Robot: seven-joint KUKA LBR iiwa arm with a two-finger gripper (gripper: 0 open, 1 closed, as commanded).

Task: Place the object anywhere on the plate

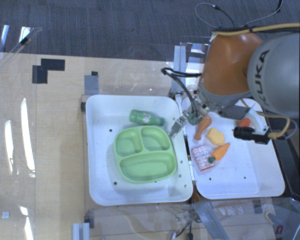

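This is a robotics lab, not a home or kitchen. A KUKA arm [253, 61] with loose cables [225, 14] reaches over a pale wooden bench [47, 154] that bears two white bins [93, 154] fixed side by side, with black tape marks [47, 69] on its top and grey carpet [117, 28] behind. The bins hold toy food and a green plate [145, 154], props rather than a meal.

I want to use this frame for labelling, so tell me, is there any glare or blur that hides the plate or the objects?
Camera view: streaky white reflections lie on the light wooden bench top at left, clear of the bins; the green three-compartment plastic plate is evenly lit and sharp; the big grey and orange arm looms soft and close at upper right, covering part of the right-hand shallow white bin.
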